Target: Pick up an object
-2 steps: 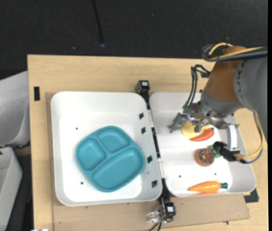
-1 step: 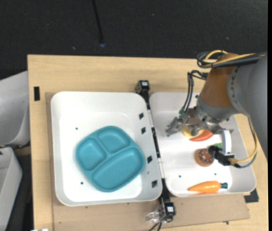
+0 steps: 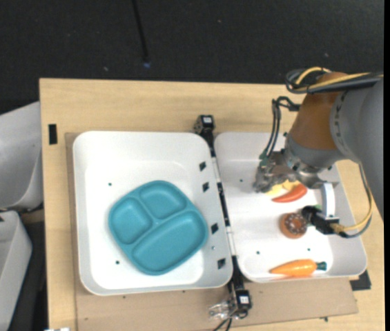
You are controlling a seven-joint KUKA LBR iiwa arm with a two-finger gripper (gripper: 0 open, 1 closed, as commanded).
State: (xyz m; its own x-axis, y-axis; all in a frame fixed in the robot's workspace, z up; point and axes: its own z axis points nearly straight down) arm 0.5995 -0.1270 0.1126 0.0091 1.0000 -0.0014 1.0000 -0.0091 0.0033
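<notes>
The left bin holds a smooth teal three-compartment plate. In the right bin the gripper sits low at ten o'clock, touching a glossy red-orange pepper; its grip cannot be told. A round brown doughnut lies centrally, a tapered carrot at six o'clock.

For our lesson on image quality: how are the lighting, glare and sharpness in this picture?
Camera view: even overhead light, soft shadows; the white bins look bright and nearly washed out; the whole frame is slightly soft, so the gripper and the small items by it blur together; the blue tray and carrot read clearly.
</notes>
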